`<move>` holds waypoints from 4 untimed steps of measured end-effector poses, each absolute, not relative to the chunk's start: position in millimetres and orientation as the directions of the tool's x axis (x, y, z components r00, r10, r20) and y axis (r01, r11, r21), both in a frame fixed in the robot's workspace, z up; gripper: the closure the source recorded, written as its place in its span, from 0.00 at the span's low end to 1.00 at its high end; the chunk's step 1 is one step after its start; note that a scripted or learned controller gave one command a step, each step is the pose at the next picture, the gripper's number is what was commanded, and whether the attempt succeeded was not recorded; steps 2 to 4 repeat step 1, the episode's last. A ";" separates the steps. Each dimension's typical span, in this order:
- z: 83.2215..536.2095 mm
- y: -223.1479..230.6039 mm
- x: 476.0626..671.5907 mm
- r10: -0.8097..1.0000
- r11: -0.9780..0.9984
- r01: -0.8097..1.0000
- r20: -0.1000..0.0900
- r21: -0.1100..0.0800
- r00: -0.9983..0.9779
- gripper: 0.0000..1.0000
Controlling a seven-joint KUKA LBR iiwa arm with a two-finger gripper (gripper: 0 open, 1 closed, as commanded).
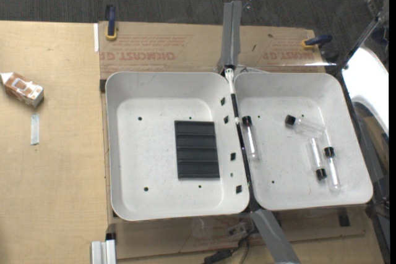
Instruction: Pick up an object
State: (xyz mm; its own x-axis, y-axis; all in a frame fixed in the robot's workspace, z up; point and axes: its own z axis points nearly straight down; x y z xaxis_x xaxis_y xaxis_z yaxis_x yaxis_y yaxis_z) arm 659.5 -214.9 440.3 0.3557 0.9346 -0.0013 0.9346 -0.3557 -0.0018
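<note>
A black ribbed rectangular block [197, 149] lies flat in the middle of the left white bin [124, 96]. Several clear tubes with black caps lie in the right white bin [272, 195]. One tube [249, 139] lies along that bin's left wall. A shorter tube [304, 126] lies near the bin's middle. Two more tubes [317, 159] [333, 169] lie side by side toward the right wall.
Both bins rest on brown cardboard [161, 49] held by clamps [110, 23] [315, 42]. A grey bar [231, 34] runs back from the seam between the bins. A small orange-and-white box [23, 89] and a white strip [34, 130] lie on the wooden bench at left.
</note>
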 end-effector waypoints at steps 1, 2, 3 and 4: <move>440.3 -214.9 659.3 0.922 -0.387 0.922 -0.001 -0.002 0.387 1.00; 440.3 -214.9 659.3 0.922 -0.387 0.922 -0.001 -0.002 0.387 1.00; 440.3 -214.9 659.3 0.922 -0.387 0.922 -0.001 -0.002 0.387 1.00; 440.3 -214.9 659.3 0.922 -0.387 0.922 -0.001 -0.002 0.387 1.00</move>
